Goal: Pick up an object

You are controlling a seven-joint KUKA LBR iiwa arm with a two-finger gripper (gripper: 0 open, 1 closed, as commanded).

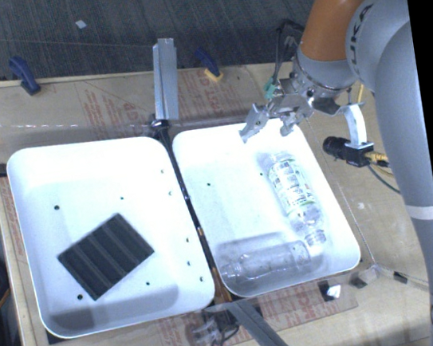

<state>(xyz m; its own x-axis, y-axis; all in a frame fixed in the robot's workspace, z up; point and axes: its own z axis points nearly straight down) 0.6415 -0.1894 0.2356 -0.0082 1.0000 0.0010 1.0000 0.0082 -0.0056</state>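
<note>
My gripper (pixel 268 125) hangs over the far edge of the right bin (pixel 224 167), its two fingers spread apart and open with nothing between them. A clear plastic bottle with a white label (pixel 295 194) lies lengthwise along the right side of that bin, just below the gripper. A second clear bottle (pixel 265 258) lies crosswise against the bin's near wall. In the left bin (pixel 87 167) a flat black ribbed pad (pixel 105 255) rests at a slant near the front left.
A metal post (pixel 164 77) stands upright at the back between the two bins. Blue clamps (pixel 24 74) grip the board's far edge. A metal bracket (pixel 252 328) juts out at the front between the bins.
</note>
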